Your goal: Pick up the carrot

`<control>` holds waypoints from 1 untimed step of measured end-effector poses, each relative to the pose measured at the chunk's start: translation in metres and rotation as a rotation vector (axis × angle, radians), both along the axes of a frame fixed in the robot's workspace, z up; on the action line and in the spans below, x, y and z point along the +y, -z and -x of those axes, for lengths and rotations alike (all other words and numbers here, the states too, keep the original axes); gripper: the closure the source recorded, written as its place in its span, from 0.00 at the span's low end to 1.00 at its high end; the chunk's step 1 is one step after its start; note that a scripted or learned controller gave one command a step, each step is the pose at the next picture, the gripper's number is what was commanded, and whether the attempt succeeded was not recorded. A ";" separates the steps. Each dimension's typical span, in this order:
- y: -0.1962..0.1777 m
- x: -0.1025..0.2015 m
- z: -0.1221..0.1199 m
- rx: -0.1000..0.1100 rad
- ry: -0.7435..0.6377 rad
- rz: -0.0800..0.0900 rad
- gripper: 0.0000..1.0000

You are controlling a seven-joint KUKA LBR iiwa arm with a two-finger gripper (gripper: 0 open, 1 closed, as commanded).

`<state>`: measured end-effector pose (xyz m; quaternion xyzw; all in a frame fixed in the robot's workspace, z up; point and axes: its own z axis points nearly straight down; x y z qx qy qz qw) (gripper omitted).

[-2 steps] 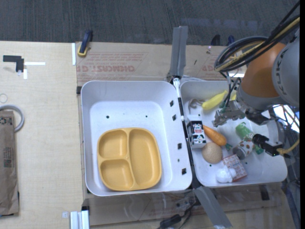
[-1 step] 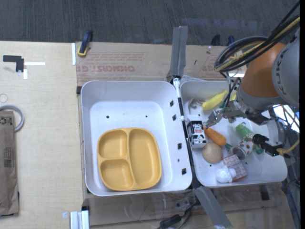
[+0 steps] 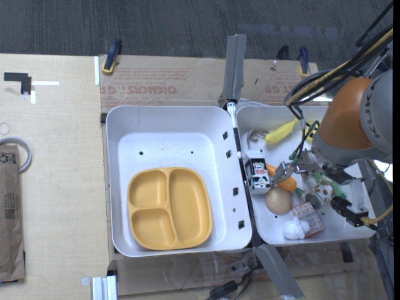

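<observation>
Inside the right bin (image 3: 350, 230), my hand (image 3: 289, 170) touches the carrot (image 3: 286, 182); grip state I cannot tell.

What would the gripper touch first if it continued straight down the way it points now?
Most likely the carrot: the gripper hangs right over that orange piece in the right bin. The height between them is unclear from this slanted view.

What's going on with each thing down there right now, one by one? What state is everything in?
Gripper: low in the right bin, over the carrot; grip unclear.
Carrot: lying in the right bin, partly hidden.
Banana: lying flat near the bin's back.
Yellow tray: upright in the left bin.
Small carton: lying against the divider.
Tan round item: resting beside the carrot.
Right bin: holds the clutter.
</observation>
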<state>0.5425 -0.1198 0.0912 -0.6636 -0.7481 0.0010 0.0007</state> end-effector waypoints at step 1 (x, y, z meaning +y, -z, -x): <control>-0.001 0.019 0.027 -0.001 -0.340 0.002 0.00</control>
